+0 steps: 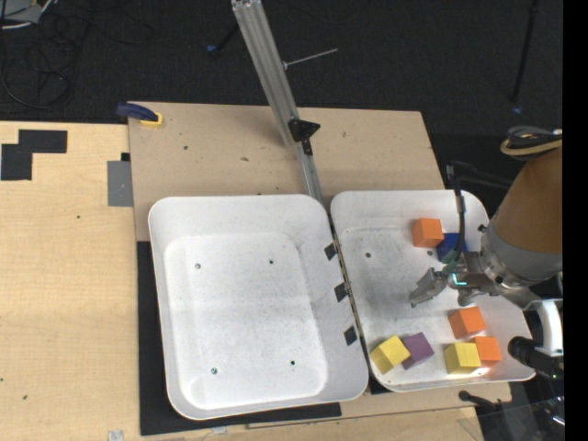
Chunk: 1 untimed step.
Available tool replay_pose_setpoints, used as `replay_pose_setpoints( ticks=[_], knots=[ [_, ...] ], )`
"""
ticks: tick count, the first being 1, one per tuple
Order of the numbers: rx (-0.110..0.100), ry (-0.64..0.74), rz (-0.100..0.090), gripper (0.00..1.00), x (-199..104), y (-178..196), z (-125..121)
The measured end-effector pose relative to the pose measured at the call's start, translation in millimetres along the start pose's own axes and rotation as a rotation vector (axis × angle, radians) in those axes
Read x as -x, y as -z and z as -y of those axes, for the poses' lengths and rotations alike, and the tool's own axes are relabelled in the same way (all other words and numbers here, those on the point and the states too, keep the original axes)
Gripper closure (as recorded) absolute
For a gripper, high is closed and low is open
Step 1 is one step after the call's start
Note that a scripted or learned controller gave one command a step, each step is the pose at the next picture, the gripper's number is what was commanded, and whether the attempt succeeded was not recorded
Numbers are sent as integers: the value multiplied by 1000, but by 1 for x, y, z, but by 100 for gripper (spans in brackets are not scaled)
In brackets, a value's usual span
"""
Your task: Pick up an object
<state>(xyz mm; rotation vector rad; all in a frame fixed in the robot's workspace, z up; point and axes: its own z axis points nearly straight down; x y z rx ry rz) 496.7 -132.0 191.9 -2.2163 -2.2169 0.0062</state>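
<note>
Yellow cube [390,352] beside purple cube [418,346]

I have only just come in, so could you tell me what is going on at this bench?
A robot arm reaches in from the right over the right bin, trying to pick up an object. Its gripper hangs low near the bin's middle, with nothing visibly between its fingers. Blocks lie around it: an orange block and a blue block behind, more orange, yellow and purple ones in front. The left bin sits beside it.

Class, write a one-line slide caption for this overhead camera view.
KUKA arm's gripper hovers low in the right bin among orange, yellow, purple and blue blocks, beside the left bin.
</note>
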Motion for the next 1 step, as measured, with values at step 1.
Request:
replay_pose_setpoints(
  ticks=[1],
  knots=[
    [5,-4,1,0,1,2,-1]
  ],
)
